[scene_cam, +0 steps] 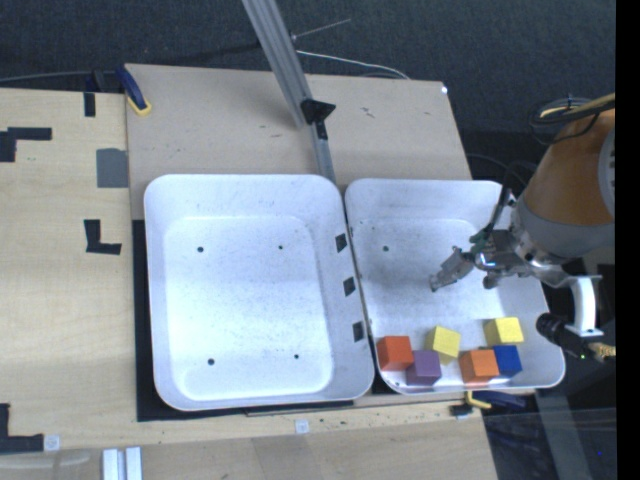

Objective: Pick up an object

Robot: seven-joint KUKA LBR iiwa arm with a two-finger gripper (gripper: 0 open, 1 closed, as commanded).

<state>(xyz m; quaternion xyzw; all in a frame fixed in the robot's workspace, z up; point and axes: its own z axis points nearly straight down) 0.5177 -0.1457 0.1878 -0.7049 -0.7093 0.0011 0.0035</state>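
Several small blocks lie along the front of the right bin (420,203): an orange block (395,351), a purple block (427,366), a yellow block (446,341), a second orange block (480,364), a blue block (508,359) and a second yellow block (505,330). My gripper (463,279) hangs over the middle of this bin, behind the blocks and apart from them. It is open, with nothing between its fingers. The grey arm with its orange band (570,183) reaches in from the right.
The left bin (165,268) stands beside the right one, with small black clips (349,286) along the shared rim. A slanted metal pole (285,53) crosses the bench behind the bins. A yellow and blue tool (490,400) lies at the bench's front edge.
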